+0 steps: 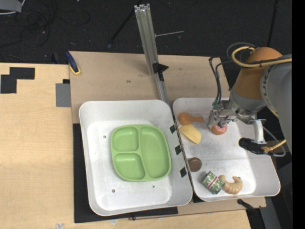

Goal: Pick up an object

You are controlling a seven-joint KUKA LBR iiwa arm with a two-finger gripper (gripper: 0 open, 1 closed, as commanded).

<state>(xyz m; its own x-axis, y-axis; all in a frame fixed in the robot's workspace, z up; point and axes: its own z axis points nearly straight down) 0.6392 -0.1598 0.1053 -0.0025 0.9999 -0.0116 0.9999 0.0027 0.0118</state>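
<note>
Right white bin (267, 175): my gripper (220, 119) straddles the small pink round object (219, 128); finger state unclear, it may roll away.

green divided plate (141, 152) in left bin (93, 123), metal post (148, 42)

Divided plate (141, 152) in left bin (95, 123); perhaps five small items (190, 133) in right bin (257, 175).
</note>
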